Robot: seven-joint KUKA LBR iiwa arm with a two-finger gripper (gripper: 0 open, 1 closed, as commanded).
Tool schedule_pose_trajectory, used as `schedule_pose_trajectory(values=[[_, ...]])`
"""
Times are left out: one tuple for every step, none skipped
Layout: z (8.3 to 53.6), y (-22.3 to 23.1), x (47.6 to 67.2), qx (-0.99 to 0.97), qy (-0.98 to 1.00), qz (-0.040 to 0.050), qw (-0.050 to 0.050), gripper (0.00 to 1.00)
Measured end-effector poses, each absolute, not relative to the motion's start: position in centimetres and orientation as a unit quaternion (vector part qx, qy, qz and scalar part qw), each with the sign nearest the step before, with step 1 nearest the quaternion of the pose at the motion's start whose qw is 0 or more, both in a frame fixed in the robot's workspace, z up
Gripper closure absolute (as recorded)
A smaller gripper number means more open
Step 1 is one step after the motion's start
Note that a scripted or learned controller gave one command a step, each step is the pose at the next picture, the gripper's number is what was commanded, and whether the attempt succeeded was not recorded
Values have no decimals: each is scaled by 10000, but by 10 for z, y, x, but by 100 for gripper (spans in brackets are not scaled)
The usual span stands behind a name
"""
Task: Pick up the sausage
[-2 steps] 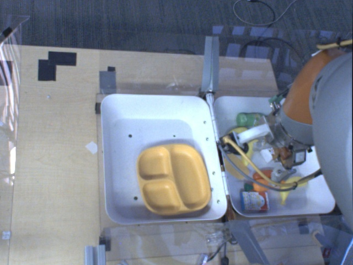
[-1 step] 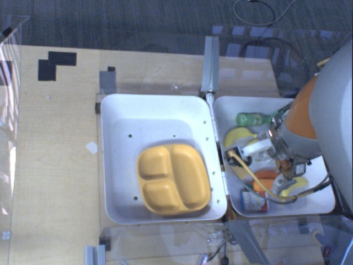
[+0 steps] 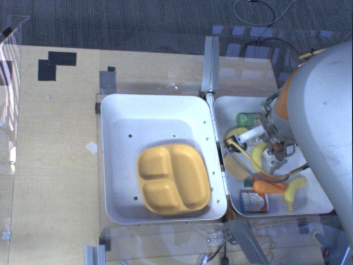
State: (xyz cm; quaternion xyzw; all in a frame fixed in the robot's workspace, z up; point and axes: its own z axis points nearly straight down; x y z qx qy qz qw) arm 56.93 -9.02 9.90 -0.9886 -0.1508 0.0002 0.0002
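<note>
Grey arm (image 3: pixel 325 131) over cluttered right bin (image 3: pixel 317 206), hand (image 3: pixel 274 148) (grip state indiscernible) beside banana (image 3: pixel 293 190), carrot (image 3: pixel 269 186).

Yellow tray (image 3: pixel 174 178) in left bin (image 3: pixel 113 148) — banana (image 3: pixel 294 191) right.

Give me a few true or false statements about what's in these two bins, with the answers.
1. A yellow divided tray lies in the left bin. True.
2. The tray has five compartments. False: three show.
3. A banana lies in the right bin. True.
4. The carrot lies in the left bin. False: it is in the right bin, beside the banana.
5. The arm reaches over the right bin. True.
</note>
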Motion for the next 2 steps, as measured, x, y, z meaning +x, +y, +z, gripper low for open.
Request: schedule_pose_trajectory(values=[[90, -82, 503, -9858, -1680, -66, -8, 0], [87, -103, 606, -9747, -2237, -38, -12, 0]])
